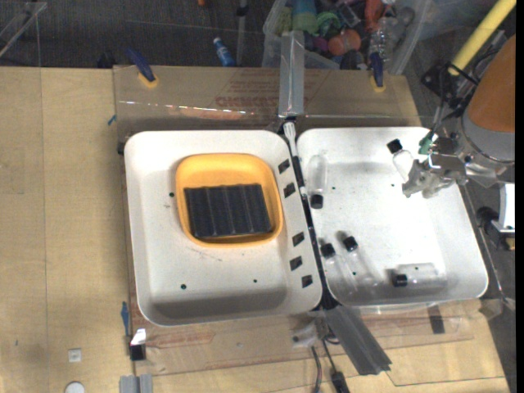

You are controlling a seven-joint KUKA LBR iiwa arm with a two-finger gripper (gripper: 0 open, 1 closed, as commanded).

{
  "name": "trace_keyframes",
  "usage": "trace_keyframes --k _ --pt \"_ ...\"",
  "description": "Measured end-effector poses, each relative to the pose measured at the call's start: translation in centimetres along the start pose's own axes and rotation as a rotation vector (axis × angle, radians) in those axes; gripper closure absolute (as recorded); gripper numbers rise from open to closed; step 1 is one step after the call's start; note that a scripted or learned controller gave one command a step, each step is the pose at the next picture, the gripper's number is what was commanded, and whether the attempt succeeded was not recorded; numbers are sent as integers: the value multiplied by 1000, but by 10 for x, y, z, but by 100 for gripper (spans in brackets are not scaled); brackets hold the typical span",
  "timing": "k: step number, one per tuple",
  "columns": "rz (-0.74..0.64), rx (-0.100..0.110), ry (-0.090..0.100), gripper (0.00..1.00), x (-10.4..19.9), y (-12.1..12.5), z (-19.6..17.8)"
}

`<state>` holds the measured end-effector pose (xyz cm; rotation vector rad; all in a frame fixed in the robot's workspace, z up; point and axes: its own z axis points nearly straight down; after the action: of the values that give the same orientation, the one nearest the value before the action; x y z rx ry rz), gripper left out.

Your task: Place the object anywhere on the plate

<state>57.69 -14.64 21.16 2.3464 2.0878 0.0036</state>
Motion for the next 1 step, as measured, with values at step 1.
trace_keyframes --k 1 --pt "-233 0 -2 100 16 72 29"
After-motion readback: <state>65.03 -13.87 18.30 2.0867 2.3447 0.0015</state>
